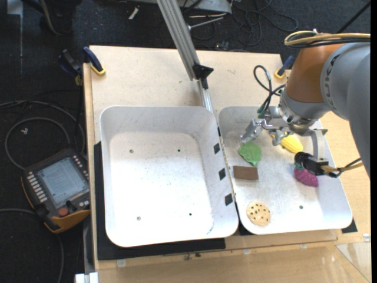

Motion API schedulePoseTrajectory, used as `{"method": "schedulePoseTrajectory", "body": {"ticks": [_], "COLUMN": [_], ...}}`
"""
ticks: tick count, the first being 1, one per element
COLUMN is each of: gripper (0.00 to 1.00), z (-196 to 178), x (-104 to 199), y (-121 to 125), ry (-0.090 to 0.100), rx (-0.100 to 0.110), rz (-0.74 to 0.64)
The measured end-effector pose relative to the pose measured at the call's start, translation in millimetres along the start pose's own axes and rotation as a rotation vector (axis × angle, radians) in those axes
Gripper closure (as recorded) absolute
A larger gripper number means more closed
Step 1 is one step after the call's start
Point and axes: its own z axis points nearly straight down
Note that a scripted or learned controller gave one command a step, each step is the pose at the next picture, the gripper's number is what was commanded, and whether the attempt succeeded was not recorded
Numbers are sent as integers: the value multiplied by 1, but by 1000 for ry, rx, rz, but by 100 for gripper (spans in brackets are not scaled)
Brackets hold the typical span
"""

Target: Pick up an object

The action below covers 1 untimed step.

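At the far left, off the tabletop, a teach pendant with a grey screen lies on the dark floor among loose cables. On the tabletop's far left corner sits a blue and yellow clamp. The left bin lies near the middle of the view, its white floor bare apart from a few small dark specks. A slanted metal rail runs down from the far side and ends just above the seam where the two bins meet.

The right bin carries the things I could take. A green leaf-shaped piece lies at its far left part, and just near of it rests a brown rectangular block. Nearer still, close to the bin's near edge, lies a round speckled cookie. Farther right, a yellow piece shows partly under my wrist, and a magenta lump lies beside a black part of my tooling.

My pincer hangs over the far part of the right bin, just above and far of the green leaf. I cannot tell from here how it is set, and nothing shows between its tips. My arm comes in from the right.
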Motion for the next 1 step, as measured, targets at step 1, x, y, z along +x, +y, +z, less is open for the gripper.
{"method": "schedulePoseTrajectory", "body": {"ticks": [1], "gripper": [0], "z": [48], "x": [1], "y": [0], "ry": [-1], "rx": [-3], "rz": [2]}}
